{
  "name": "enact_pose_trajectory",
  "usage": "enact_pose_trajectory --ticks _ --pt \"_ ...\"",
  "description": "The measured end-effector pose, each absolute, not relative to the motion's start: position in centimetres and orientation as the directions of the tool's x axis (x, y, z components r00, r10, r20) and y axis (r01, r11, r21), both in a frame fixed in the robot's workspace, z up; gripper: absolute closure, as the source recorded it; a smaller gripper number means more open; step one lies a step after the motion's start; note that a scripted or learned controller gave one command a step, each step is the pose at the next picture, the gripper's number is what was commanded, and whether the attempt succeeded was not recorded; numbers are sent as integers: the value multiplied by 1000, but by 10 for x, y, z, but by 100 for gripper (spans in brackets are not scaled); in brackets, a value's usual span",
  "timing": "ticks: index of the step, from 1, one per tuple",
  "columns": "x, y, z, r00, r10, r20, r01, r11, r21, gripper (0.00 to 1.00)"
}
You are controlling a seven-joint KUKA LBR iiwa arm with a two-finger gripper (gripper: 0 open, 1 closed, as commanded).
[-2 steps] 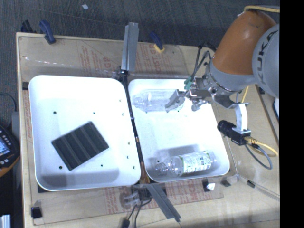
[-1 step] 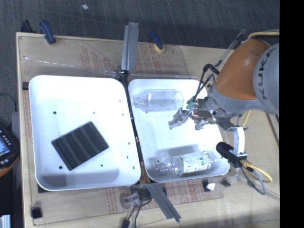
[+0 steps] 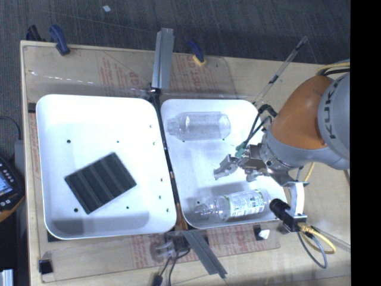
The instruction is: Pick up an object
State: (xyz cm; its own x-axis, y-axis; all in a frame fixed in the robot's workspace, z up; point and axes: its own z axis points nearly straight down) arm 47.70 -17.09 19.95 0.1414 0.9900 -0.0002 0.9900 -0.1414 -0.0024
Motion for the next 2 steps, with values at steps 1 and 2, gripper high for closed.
enact_pose_trajectory --ticks 1,2 --pt "477 -174 156 98 995 1 995 -98 -4 0" --pt "476 -166 141 182 983 3 983 -182 -6 0"
